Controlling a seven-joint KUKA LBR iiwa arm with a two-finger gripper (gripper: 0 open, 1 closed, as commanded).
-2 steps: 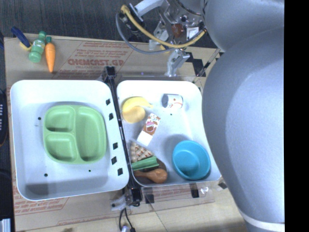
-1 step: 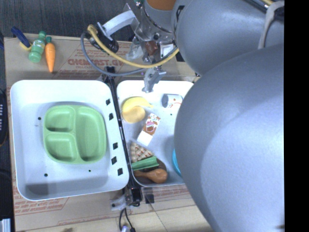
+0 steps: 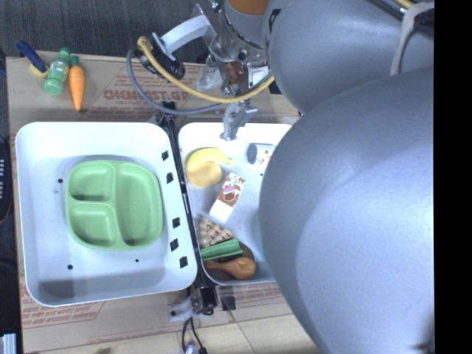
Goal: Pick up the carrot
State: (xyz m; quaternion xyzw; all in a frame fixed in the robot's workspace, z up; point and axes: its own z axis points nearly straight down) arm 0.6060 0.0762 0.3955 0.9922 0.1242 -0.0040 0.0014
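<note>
The carrot, orange with a green top, lies on the cardboard behind the left bin, outside both bins at the far left. My gripper hangs over the far rim of the right bin, well to the right of the carrot. Nothing shows in its grasp. The grey arm covers most of the right bin.
A green bottle and a blue item lie just left of the carrot. The left bin holds a green divided plate. The right bin holds a yellow piece, a small carton, a waffle, a green piece and a brown piece.
</note>
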